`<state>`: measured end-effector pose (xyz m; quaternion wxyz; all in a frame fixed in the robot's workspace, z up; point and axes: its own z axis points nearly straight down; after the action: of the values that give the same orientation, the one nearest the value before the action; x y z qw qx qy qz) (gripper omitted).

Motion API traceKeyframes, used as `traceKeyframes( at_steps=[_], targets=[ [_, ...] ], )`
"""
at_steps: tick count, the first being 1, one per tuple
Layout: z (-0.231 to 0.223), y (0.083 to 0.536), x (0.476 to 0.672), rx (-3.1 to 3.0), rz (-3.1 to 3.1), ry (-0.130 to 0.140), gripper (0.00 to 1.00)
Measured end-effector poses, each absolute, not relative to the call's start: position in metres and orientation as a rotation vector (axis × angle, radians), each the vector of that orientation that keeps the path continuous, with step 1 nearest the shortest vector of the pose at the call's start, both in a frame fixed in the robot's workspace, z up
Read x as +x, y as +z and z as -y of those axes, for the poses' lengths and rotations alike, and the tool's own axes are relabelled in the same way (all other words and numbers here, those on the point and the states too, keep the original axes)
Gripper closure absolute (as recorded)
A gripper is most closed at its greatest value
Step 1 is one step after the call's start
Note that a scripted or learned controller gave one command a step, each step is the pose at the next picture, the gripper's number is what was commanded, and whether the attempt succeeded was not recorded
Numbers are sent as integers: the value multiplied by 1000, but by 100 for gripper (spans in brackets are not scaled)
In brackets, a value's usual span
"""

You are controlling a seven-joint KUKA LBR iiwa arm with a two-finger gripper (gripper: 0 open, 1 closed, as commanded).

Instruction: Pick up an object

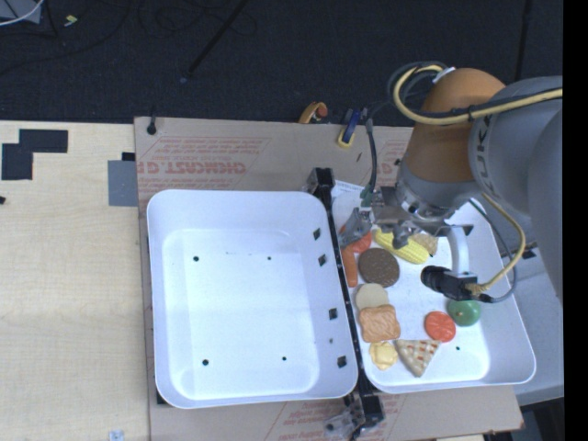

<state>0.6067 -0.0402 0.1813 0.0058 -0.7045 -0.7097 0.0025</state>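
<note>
The right bin [520, 361] holds several toy foods: a brown round disc [378, 267], a yellow corn-like piece [415, 248], an orange carrot piece [357, 244], a beige round [371, 295], a toast-coloured square [379, 322], a pizza wedge [418, 356], a small yellow piece [382, 355], a red tomato [440, 326] and a green ball [467, 313]. My gripper [390, 227] is low over the bin's far left part, right above the yellow piece and beside the carrot. The wrist hides whatever lies directly under it.
The left bin [158, 274] sits side by side with the right one, a black divider [338, 274] between them. Both rest on a cardboard sheet [230, 154]. Orange and blue clamps [331, 118] stand at the sheet's far edge.
</note>
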Motion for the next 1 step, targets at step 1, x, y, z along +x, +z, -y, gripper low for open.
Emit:
traceKeyframes(
  at_steps=[1],
  targets=[
    [114,83,589,-2225,2210,6,0]
  ],
)
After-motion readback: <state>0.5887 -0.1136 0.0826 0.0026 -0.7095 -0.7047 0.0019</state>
